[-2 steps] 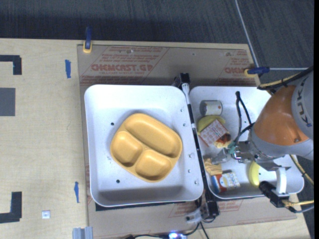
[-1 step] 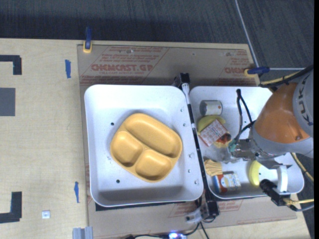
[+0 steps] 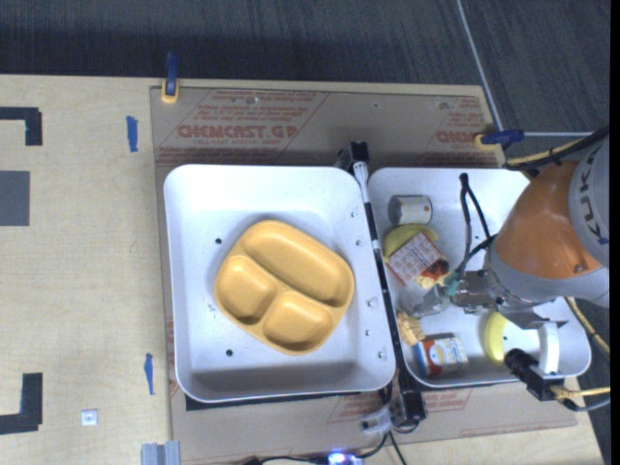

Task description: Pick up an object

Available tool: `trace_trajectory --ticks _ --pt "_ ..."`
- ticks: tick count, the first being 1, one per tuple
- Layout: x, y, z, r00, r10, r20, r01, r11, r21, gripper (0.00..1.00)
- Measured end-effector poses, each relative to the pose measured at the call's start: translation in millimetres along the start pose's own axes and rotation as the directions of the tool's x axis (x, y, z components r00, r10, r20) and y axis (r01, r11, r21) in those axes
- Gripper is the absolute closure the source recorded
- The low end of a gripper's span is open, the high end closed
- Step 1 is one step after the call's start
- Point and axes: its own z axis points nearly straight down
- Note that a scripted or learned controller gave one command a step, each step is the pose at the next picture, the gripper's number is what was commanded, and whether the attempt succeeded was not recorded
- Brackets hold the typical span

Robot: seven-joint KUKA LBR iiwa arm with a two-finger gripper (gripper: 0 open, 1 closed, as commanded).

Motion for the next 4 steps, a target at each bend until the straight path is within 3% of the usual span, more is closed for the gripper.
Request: trace_trajectory --ticks 1,4 --pt "2.9 -5.8 14.7 1.000 -0.003 -0.003 0.003 1.000 0.017 0.00" --pt "3.4 -5.8 14.7 1.000 -0.002 -0.002 0.002 1.000 0.016 0.00"
